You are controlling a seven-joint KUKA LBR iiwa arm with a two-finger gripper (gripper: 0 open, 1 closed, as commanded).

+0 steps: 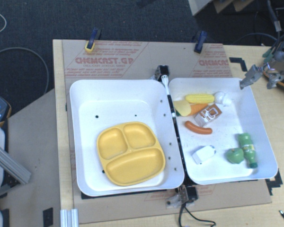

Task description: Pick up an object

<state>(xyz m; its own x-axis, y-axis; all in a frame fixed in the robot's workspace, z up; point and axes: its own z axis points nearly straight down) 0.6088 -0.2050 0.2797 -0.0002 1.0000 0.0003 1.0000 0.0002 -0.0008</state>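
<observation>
Yellow three-part plastic tray [130, 152], glossy, in smooth white bin [80, 126]

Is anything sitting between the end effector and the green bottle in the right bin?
Nothing visible blocks it. The end effector is above the right bin's far right corner, and the green bottle lies along the right wall. Only bare bin floor lies between them; a green pepper touches the bottle's left side.

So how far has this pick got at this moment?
Nothing looks done: the gripper sits at the right bin's far corner, nothing between its fingers. The corn, sausage and green bottle lie in that bin. Descent, grasp and lift remain.
</observation>
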